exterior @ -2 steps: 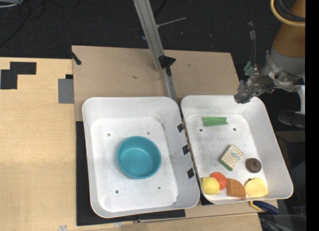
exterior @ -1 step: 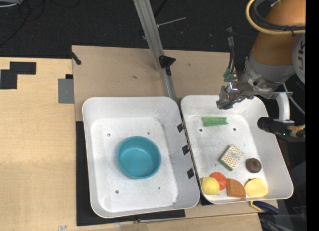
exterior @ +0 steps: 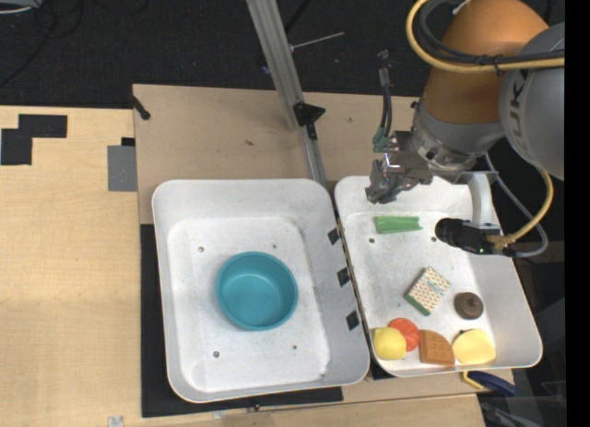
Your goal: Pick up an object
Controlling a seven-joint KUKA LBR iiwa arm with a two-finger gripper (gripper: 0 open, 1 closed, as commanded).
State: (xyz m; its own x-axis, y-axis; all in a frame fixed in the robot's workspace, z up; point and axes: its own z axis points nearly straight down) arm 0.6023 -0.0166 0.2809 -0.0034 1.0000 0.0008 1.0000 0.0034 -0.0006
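1. Camera view: the tool (exterior: 385, 185) hangs over the back edge of the right bin (exterior: 516, 324). Honestly can't tell whether it's open or gripping anything.
2. The green block (exterior: 397, 224) lies just below it on the bin floor.
3. The left bin (exterior: 184, 222) has a teal bowl (exterior: 257, 290).

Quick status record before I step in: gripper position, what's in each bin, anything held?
gripper: above far edge of right bin, near green block; nothing seen between its fingers
left bin: teal bowl
right bin: green block, patterned card, brown disc, yellow, red, orange and pale yellow pieces along the near wall
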